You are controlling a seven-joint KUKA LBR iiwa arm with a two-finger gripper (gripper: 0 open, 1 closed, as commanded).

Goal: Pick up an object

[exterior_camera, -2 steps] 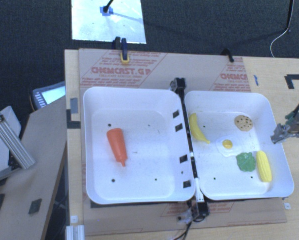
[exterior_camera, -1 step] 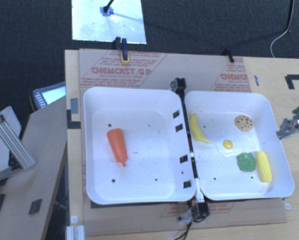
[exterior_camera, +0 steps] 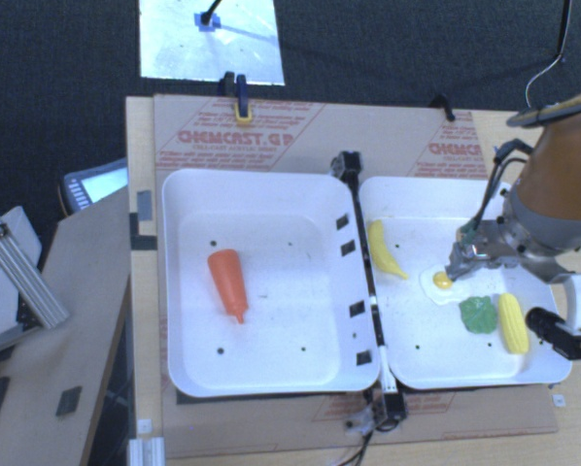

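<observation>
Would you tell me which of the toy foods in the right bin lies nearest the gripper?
The fried egg, white with a yellow yolk, lies right beneath the gripper. The banana, green piece and corn cob lie farther off.

Dark carpeted floor [exterior_camera: 388, 27] all round, a shiny square metal plate [exterior_camera: 211, 27] lying on it, cardboard-topped bench [exterior_camera: 300, 134] in the middle, aluminium rail [exterior_camera: 18, 270] at left.

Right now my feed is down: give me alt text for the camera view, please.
The gripper hangs low over the right bin, just above a fried egg toy, with a banana, a green piece and a corn cob nearby. The left bin holds an orange carrot.
</observation>
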